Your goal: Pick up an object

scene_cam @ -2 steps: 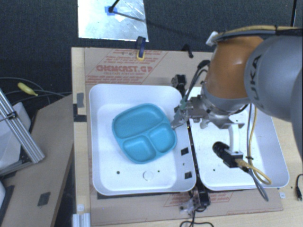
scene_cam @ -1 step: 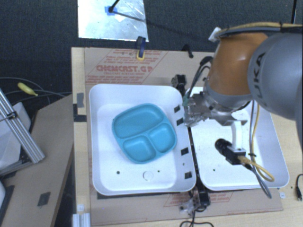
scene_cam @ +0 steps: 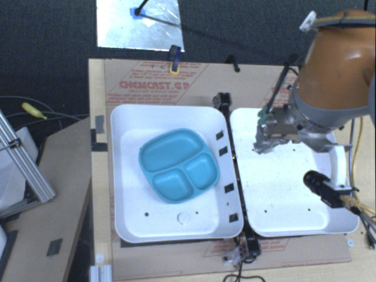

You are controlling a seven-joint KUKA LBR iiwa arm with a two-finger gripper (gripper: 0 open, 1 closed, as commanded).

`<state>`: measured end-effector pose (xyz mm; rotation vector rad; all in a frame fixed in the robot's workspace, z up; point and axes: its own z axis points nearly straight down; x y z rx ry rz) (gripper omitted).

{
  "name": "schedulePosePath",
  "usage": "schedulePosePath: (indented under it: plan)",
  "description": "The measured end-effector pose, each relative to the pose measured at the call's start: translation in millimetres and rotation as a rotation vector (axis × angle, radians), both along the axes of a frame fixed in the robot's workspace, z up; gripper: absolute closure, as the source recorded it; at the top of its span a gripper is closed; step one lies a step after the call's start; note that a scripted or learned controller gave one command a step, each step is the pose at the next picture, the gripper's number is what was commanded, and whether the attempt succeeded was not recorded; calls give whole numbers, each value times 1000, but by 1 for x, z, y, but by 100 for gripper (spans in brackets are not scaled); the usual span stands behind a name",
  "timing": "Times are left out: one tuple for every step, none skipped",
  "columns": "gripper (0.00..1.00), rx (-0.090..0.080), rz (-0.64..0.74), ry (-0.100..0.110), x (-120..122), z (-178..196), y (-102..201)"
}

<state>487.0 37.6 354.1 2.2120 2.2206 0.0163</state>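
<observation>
1. The gripper (scene_cam: 262,141) hung over the right bin (scene_cam: 294,216), near that bin's upper left part and close to the divider between the bins.
2. Whether it was open or closed could not be told (the tip was small and dark against the white floor), and nothing showed in its grasp.
3. The blue divided plate (scene_cam: 178,164) lay flat in the middle of the left bin (scene_cam: 126,157), well apart from the gripper, across the divider toward the view's left and slightly lower.
4. Its long axis ran slantwise, upper left to lower right.

Arm bent, end effector (scene_cam: 262,141) pointing down
</observation>
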Motion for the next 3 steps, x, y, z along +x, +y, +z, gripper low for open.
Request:
schedulePosePath:
  plan:
    - [100,0,3,7,0,36,30]
    - [100,0,4,6,0,77,65]
    - [100,-4,-8,13,0,36,11]
